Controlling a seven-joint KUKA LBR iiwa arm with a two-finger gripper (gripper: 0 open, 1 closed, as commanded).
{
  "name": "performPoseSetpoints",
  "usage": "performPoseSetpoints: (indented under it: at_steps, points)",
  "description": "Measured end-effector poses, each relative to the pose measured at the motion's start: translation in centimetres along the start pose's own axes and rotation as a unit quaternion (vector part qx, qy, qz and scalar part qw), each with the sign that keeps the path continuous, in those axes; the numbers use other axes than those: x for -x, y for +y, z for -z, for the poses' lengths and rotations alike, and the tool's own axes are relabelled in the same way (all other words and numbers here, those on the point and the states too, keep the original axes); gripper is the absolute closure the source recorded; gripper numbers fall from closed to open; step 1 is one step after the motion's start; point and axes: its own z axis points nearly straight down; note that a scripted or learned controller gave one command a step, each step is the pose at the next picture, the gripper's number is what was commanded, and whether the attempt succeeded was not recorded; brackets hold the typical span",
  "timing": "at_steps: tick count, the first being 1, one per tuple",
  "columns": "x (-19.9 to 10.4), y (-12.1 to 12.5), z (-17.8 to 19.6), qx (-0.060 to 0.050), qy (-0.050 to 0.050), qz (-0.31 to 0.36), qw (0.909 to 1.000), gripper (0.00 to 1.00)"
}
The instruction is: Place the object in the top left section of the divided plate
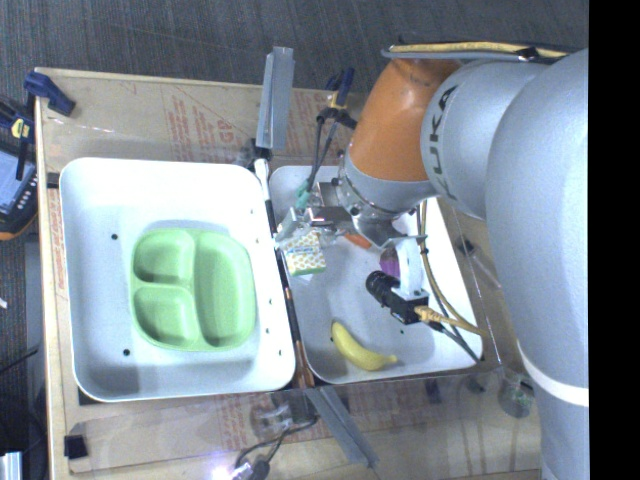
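On the plywood bench, the gripper (305, 226) hangs over a small checkered green packet (304, 257); finger state unclear; the green divided plastic plate (193, 288) lies leftward.

Arm (480, 118) hides right bin's (330, 368) far half.

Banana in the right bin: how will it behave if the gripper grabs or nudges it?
The banana is curved and lies flat on its side, so a nudge would probably spin or slide it, not roll it. Its skin looks smooth, so two fingers may slip off the rounded sides. It sits near the right bin's front wall, which could crowd a grasp.
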Motion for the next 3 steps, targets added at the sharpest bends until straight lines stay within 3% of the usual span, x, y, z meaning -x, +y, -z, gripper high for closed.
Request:
performPoseSetpoints:
  at_steps: [1,2,3]
  points:
    - [-8.1,-2.4,-3.8,0.000,-0.001,0.089,0.9961,1.00]
    - [-15.0,-6.3,-2.2,0.000,-0.002,0.082,0.9966,1.00]
    - [-14.1,-4.8,-6.2,-0.001,-0.001,0.129,0.9917,1.00]
